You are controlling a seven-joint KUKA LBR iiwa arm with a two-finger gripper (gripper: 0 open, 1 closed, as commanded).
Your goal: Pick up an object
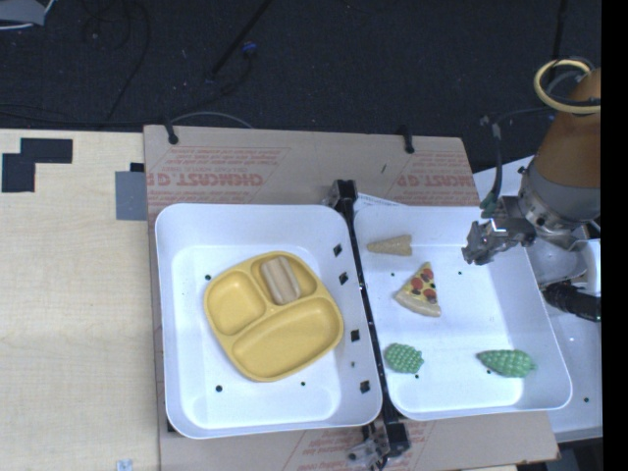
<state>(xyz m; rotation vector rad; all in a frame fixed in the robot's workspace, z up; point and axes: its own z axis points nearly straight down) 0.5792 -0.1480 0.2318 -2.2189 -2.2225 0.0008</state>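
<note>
At 9 o'clock from the gripper (478, 251), whose jaw state you cannot tell, grip the light, rigid toy pizza slice (420, 290) across its edges.

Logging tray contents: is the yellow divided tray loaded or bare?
Loaded in part: the yellow tray in the left bin holds a hot dog in its upper right compartment; the other two are bare.

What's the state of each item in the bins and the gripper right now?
yellow tray: flat in left bin, a tan hot dog piece in one small compartment.
hot dog piece: lying in the tray's upper right compartment.
pizza slice: flat in right bin, untouched.
tan wedge: lying near the right bin's top edge.
two green pieces: lying apart near the right bin's front.
gripper: over the right bin's upper right; jaws unclear.
</note>
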